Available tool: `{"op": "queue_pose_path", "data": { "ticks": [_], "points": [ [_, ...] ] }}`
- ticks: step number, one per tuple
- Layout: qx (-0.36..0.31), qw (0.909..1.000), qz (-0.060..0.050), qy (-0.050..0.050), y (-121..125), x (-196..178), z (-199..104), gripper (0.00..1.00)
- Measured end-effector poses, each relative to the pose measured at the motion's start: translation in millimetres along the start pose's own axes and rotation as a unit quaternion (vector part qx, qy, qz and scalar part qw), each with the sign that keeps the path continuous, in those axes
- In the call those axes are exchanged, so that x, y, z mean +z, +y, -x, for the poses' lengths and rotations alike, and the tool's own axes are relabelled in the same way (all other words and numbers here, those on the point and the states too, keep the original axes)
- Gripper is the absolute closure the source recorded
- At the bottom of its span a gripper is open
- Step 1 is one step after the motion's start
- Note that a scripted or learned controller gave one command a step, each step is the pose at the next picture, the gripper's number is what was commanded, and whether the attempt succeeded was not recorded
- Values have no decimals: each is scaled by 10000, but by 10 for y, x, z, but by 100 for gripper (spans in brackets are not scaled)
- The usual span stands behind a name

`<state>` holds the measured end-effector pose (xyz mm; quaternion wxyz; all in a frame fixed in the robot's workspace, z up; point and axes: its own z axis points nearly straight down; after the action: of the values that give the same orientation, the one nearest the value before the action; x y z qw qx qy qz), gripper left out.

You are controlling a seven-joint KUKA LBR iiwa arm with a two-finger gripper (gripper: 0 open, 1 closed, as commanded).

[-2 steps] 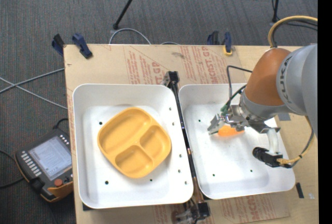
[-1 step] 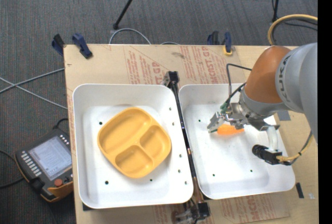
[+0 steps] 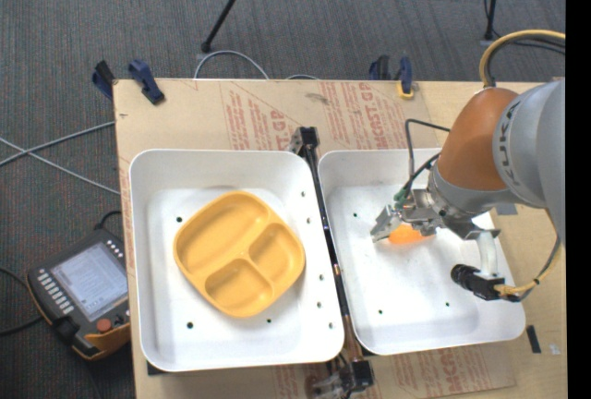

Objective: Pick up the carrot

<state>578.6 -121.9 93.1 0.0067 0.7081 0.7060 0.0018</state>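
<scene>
The carrot (image 3: 406, 236) is seen as a small bright orange piece lying on the floor of the right bin (image 3: 369, 314), a little right of the frame's centre and toward the upper half of that bin. Only part of it is shown, since the gripper (image 3: 399, 227) is set directly over it and its upper left end is covered. The fingers appear to be placed on either side of the carrot and closed in on it, though this cannot be told for certain at this size; a firm hold is not confirmed, and the carrot looks to be resting on the bin floor. For the step in hand, the fingers should be seated low and squarely across the carrot's thickest part before any lift, and the lift should be made straight up and slowly, so that a smooth, tapered piece is not squeezed out sideways. To the left, the other bin (image 3: 148, 203) is occupied by a yellow divided plate (image 3: 238, 251), well apart from the carrot.
</scene>
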Motion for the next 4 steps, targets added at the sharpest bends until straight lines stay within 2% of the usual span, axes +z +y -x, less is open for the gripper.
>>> {"op": "queue_pose_path", "data": {
  "ticks": [3, 4],
  "points": [
    [1, 10000, 10, -3, 43, 0, -54, 0],
    [-2, 10000, 41, 1, 70, -129, -61, 100]
  ]
}}
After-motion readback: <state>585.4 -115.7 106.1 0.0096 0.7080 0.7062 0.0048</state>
